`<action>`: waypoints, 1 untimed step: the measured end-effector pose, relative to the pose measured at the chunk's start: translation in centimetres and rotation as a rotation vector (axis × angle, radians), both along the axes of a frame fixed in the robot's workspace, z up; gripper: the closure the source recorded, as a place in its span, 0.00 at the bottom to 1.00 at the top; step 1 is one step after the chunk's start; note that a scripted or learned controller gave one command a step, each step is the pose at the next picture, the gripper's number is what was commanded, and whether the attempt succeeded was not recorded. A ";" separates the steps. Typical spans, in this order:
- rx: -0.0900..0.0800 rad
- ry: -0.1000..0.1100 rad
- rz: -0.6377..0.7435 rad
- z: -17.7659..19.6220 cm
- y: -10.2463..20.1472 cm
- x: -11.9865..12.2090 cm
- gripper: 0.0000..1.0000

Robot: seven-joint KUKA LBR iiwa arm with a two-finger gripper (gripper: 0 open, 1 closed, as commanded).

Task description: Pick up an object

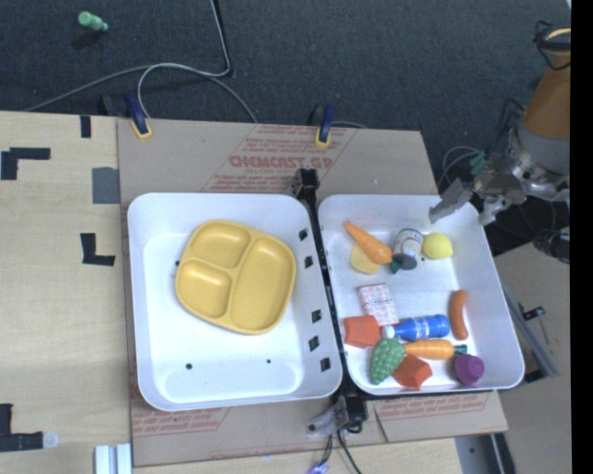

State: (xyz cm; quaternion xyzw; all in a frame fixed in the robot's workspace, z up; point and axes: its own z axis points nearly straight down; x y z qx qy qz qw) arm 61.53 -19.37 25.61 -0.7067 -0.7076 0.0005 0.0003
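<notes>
The right bin point(496, 305) holds several toy foods: an orange carrot point(368, 242), a yellow lemon point(437, 246), a small can point(408, 243), a white packet point(377, 301), a blue bottle point(419, 328), a sausage point(458, 313), a green bunch point(386, 359), a purple plum point(468, 368) and red blocks point(361, 330). My gripper point(466, 203) hangs over the bin's far right rim, above and to the right of the lemon. Its fingers look spread, with nothing between them.
The left bin point(148, 305) holds a yellow divided plate point(236, 276). Black clips point(315, 268) join the bins along the middle. Clamps point(322, 125) and a cable point(185, 69) lie at the bench's far edge. A green object point(91, 20) rests on the floor.
</notes>
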 end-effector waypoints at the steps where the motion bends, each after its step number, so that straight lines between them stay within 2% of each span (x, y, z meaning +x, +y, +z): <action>1: 0.002 0.004 0.001 -11.8 7.9 2.9 0.00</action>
